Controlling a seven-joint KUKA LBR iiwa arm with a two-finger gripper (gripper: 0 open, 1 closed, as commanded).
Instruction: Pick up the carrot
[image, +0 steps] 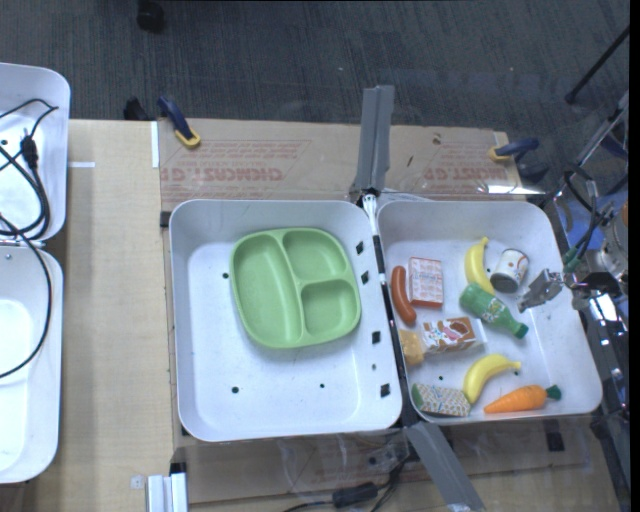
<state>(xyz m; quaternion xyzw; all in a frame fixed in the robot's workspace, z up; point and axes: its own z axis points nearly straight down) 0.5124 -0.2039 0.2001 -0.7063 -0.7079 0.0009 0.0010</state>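
The carrot (518, 400), orange with a green stub at its right end, lies flat in the front right corner of the right bin (580, 345). My gripper (543, 289) hangs at the right side of that bin, well behind the carrot and apart from it. It sits between a green bottle (491, 309) and the bin's right wall, close to a white cup (510, 268). Nothing is seen held in it.
Around the carrot lie a banana (489, 372) and a patterned pouch (442, 400). Further back are a second banana (477, 264), a small carton (450, 335), a red-and-white box (426, 281) and a sausage (403, 295). A green divided plate (296, 287) sits in the left bin (200, 400).
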